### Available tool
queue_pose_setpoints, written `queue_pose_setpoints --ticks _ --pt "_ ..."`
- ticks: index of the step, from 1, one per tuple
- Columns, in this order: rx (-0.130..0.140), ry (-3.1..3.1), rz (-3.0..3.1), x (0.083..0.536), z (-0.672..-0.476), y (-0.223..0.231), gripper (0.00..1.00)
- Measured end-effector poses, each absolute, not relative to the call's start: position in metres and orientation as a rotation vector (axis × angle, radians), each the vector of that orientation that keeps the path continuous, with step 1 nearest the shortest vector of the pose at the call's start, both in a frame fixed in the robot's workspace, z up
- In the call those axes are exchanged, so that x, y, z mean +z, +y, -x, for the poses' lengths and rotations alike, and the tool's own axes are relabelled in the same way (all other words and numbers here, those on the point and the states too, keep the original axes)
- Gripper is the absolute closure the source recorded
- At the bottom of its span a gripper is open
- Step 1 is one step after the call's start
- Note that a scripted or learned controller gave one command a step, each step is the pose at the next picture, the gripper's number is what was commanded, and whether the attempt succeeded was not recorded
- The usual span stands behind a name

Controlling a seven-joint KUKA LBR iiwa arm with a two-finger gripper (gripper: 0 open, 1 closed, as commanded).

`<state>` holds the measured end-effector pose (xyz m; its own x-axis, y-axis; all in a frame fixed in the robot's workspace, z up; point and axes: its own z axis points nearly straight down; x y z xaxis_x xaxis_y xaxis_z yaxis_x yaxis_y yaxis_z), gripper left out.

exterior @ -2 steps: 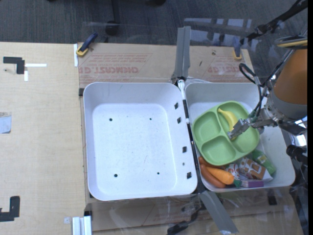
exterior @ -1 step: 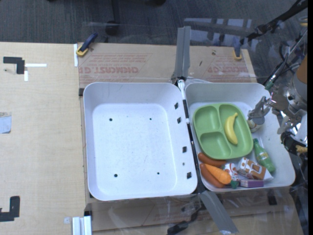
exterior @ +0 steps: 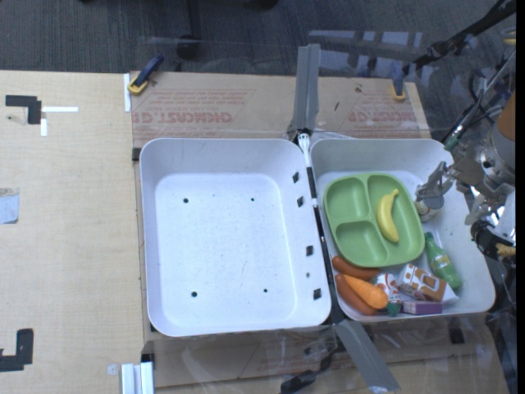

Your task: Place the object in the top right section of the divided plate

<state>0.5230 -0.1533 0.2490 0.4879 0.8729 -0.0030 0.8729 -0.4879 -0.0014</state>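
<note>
Banana [exterior: 388, 216] is seen lying in divided plate [exterior: 349, 236] top right section; placement judged done. Pincer [exterior: 432, 189] beside plate; grip state cannot be told.

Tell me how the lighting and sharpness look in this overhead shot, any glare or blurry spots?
Camera view: lighting is soft and even, with faint shadows inside the left bin; no strong glare on the green divided plate or banana; the gripper and arm at the right edge look soft and slightly blurred; small packages near the carrots are too coarse to read.
</note>
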Motion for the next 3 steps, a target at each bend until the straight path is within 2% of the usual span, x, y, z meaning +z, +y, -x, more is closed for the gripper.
queue_pose_setpoints --ticks 1,2,3 --pt "-0.006 1.374 -2.825 0.345 -0.537 -0.160 0.00" --pt "-0.007 0.858 -3.022 0.433 -0.561 -0.177 0.00" --pt "-0.007 1.455 -2.784 0.438 -0.603 -0.113 0.00"
